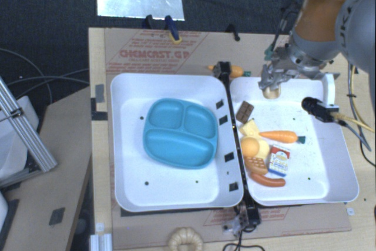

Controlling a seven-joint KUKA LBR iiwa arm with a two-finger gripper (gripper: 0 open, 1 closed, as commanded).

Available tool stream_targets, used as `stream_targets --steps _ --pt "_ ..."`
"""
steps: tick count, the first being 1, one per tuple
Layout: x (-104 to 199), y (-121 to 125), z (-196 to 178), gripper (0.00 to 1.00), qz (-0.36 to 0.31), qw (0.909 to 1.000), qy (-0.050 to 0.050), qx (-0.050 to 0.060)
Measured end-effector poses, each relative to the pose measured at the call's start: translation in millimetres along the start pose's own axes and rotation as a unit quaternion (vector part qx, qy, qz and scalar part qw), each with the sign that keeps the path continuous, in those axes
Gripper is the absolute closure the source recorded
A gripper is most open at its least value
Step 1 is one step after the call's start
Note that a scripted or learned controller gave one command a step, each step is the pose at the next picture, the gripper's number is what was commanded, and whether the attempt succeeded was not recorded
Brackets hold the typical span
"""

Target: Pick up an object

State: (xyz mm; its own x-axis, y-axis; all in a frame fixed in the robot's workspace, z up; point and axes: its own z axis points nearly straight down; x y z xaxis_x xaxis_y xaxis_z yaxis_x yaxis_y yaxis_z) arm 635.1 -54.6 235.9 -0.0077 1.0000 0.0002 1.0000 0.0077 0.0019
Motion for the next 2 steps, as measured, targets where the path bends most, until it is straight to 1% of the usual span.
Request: stream_targets --steps 1,2 --pt "39.5 -19.0 7.1 1.00 0.000 1.0000 0.001 0.001" --pt "93.1 -38.4 -0.8 1.00 -0.001 1.0000 0.001 0.001"
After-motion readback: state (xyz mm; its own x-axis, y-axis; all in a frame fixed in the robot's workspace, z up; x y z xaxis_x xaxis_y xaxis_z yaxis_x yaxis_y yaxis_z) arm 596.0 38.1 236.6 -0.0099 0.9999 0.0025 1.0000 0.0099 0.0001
